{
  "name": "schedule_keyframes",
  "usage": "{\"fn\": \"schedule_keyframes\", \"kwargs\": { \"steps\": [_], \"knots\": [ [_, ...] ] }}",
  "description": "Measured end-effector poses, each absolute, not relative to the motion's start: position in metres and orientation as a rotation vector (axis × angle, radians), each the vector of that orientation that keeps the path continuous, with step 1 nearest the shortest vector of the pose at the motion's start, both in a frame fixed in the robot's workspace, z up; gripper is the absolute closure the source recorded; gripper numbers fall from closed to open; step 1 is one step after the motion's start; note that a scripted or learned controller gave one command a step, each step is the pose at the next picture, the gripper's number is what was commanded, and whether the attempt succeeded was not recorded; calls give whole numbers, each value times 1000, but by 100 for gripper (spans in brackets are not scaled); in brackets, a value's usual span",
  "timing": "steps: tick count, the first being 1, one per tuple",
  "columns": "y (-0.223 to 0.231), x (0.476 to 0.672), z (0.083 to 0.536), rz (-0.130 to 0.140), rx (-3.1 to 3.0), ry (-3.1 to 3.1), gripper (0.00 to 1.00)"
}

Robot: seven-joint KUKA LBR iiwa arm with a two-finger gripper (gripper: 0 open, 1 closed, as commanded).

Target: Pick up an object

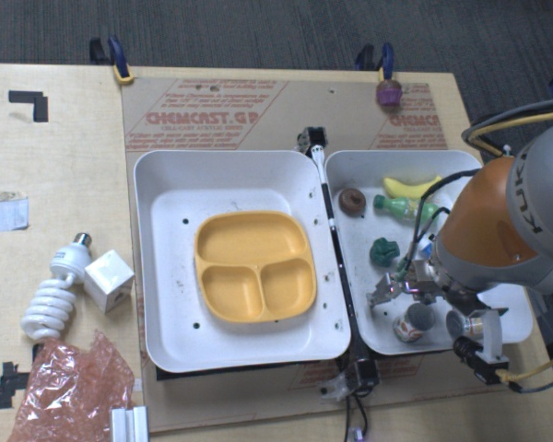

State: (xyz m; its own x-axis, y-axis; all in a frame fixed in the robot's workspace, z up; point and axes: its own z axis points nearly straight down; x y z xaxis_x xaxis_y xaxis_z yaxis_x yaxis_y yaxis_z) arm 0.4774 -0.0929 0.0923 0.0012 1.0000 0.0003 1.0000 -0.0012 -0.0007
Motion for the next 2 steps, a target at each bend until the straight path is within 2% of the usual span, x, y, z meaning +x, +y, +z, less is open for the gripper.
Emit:
{"fn": "schedule_keyframes", "kwargs": {
  "steps": [1, 2],
  "knots": [
    [-93, 479, 102, -2, -2225, -2220, 100],
    [-93, 479, 102, -1, -2225, -2220, 0]
  ]
}}
